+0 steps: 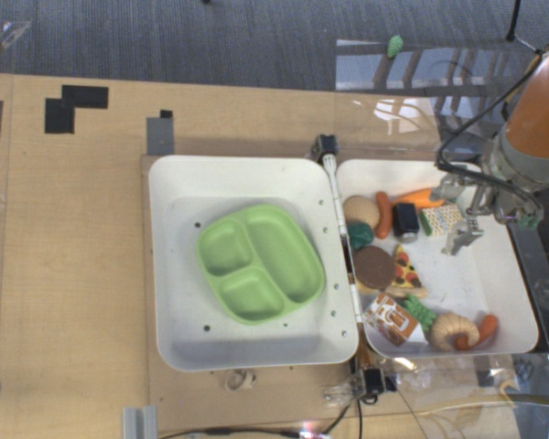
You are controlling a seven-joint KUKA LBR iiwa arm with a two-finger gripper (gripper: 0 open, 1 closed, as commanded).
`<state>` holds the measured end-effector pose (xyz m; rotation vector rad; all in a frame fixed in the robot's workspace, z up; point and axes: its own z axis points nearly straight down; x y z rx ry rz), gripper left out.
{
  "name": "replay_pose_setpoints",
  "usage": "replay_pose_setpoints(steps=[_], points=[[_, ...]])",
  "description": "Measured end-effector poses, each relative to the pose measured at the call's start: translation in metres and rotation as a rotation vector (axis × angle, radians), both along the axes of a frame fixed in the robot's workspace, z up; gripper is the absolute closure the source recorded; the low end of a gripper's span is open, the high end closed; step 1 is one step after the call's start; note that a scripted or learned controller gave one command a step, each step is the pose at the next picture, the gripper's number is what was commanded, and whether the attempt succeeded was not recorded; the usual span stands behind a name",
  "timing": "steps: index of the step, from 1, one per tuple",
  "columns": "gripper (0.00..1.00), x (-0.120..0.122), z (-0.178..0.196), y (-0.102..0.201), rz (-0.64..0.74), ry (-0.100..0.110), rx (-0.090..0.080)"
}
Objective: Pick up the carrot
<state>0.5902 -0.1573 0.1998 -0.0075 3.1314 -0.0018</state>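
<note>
The carrot [419,196] is an orange tapered toy lying near the far edge of the right bin [508,291], pointing left, between a red-orange pepper-like piece [382,215] and the arm. My gripper [465,230] hangs over the right bin's right half, just right of and slightly nearer than the carrot's thick end, apart from it. I see nothing held by it. The grey arm with its orange band [540,108] comes in from the upper right.
A black block [404,219], a patterned card [444,219], a beige ball [360,211], a brown disc [373,265], a pizza slice [404,273], a carton [391,318], a croissant [453,330] and a sausage [487,326] crowd the right bin. The left bin [165,318] holds a green divided plate [261,263].
</note>
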Motion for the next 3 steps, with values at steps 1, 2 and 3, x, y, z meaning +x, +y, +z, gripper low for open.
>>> replay_pose_setpoints(steps=[1,2,3], points=[[0.0,0.039,-0.083,-0.044,-0.042,0.006,0.002],[0.0,0.079,-0.104,-0.05,-0.067,0.01,0.0],[0.0,0.067,-0.109,-0.047,0.031,-0.007,-0.002]])
